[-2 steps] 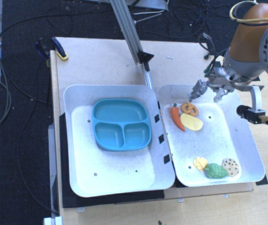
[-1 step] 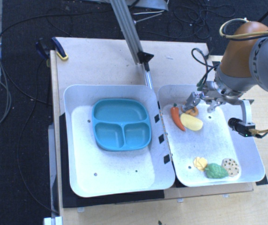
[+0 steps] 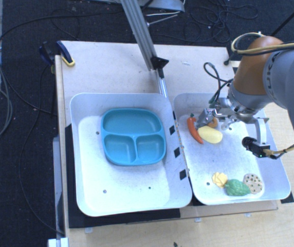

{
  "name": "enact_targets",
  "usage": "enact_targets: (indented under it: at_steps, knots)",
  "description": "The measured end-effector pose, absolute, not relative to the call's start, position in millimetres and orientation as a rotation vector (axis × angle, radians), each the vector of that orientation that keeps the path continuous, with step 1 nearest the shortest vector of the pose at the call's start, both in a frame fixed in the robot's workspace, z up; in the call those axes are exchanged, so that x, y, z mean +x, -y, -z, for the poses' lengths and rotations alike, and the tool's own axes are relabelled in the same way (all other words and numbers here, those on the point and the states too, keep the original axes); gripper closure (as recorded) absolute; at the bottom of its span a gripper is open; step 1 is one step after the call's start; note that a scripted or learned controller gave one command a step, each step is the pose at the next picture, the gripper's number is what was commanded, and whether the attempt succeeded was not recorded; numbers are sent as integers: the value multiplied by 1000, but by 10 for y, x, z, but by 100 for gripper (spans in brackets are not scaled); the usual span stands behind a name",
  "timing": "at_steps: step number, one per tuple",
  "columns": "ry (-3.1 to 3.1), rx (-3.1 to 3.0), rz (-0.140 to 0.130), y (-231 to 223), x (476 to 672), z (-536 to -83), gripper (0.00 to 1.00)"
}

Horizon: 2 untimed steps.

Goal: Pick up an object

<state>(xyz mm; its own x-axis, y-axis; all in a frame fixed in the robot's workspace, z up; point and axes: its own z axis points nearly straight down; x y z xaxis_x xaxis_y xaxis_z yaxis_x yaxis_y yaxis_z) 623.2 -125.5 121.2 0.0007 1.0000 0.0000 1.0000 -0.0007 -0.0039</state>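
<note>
One blue tray (image 3: 133, 137), two bins (image 3: 85, 189)

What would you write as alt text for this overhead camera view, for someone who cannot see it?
A grey robot arm reaches in from the right, its gripper low over the right bin beside a yellow toy food and an orange carrot. Three more toy foods lie near that bin's front edge. The left bin holds a blue divided plate.

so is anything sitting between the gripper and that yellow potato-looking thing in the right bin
Nothing visible. The gripper is low over the right bin, right above the yellow potato-like piece. The orange carrot lies against that piece's left side, beside the approach rather than across it.
</note>
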Motion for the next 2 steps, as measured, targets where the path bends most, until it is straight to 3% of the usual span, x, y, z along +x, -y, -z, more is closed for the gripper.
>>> enact_targets:
  at_steps: [1, 2]
  knots:
    - [2222, -2224, 0, 1257, 6245, -1344, 100]
    - [2229, -2223, 7, 1193, 6300, -1959, 100]
